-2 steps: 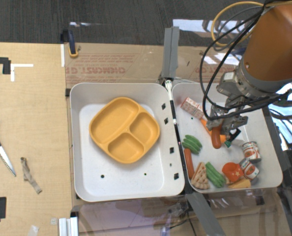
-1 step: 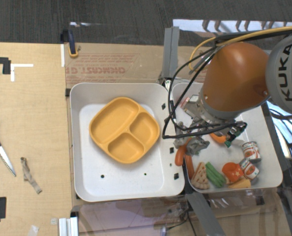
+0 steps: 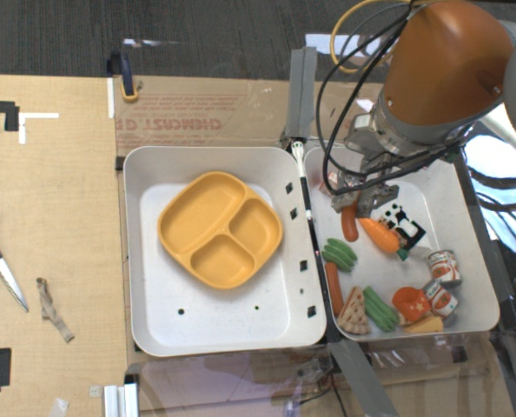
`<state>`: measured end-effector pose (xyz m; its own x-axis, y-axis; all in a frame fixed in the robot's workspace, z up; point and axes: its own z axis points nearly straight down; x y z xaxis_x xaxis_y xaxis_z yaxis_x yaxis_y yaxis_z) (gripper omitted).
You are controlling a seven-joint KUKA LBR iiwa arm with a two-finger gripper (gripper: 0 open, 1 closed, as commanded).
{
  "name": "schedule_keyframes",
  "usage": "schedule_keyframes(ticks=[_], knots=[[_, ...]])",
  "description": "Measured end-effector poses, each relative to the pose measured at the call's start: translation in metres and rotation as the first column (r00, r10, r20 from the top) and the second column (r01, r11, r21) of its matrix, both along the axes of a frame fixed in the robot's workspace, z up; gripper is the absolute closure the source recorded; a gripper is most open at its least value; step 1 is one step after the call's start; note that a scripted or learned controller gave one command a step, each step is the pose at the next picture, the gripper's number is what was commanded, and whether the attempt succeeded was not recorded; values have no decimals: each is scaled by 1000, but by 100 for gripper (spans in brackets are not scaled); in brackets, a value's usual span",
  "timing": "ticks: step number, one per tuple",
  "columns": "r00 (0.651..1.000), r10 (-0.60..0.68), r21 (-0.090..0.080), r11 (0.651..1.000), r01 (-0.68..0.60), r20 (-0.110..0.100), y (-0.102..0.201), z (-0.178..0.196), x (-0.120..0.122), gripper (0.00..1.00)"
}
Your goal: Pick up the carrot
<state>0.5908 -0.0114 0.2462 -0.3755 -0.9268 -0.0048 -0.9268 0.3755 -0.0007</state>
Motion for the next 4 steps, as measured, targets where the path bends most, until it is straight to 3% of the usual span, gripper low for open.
schedule_keyframes(ticks=[1,2,3,4], knots=[[976,218,0,976,-218,-4,-56,-52,-90,100],[977,214,4,977,-214,-4,-55,-45,-89,100],[839,545,0,839,-545,3,-25,80,-108,100],[937,350,1,937,-350,-4,12,-51,-60,100]])
